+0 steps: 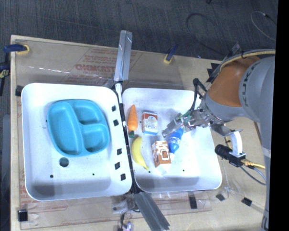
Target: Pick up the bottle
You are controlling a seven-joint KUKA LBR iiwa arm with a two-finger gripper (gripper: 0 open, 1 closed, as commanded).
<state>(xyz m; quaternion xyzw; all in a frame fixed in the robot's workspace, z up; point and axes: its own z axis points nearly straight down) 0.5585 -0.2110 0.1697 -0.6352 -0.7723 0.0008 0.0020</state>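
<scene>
**Gripper at the bottle in the right bin**

The gripper point(175, 126) sits low in the right bin point(199, 179), its tip right at the upper end of the bottle point(175, 140). Whether the jaws are apart, together or clamped cannot be told from this angle; the bottle's top merges with the metal of the tip.

The bottle is blue with a pale cap area, lying in the middle of the right bin. Its long axis runs at a slant, upper end toward the gripper and the bin's far right, lower end toward the near left.

Just beside its lower end, touching or nearly so, lies a small carton point(161, 154) with an orange-brown print. A second carton point(150, 123) stands a little apart to the left. Further left, along the bin's inner wall, a carrot point(132, 118) lies above a banana point(139, 153).

The left bin point(31, 179) holds a blue tray point(78, 126) with compartments.
</scene>
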